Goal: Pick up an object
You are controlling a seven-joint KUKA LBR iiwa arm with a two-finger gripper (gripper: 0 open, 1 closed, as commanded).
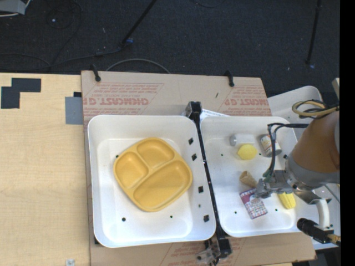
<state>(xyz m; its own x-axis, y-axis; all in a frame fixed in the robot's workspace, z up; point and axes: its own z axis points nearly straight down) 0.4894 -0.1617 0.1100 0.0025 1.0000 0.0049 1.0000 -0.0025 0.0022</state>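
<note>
My arm reaches into the right bin (227, 226), and my end effector (265, 188) sits low over its floor, near the bin's front right part. I take the yellow ball (247, 152) as my landmark; it lies on the bin floor in the back half of that bin. My end effector is toward the front of the bin from the ball, a little to the right of it. I cannot tell from here whether my end effector is spread or pressed together, and nothing shows pinched in it.

Just in front of the ball and beside my end effector lies a small tan piece (247, 178). Farther front from the ball lies a flat red and white packet (253, 204), with its upper corner touching or just under my end effector; I cannot tell which. Front and right of the ball, past my end effector, lies a yellow block (287, 200), partly hidden by my wrist. Just behind and left of the ball is a small grey object (233, 140). Right of the ball stands a small can (266, 144), close to a cable.

Well left of the ball, across the divider, the left bin (105, 204) holds a yellow divided plate (153, 173) lying flat with three compartments. Both bins rest on the counter (39, 176).
</note>
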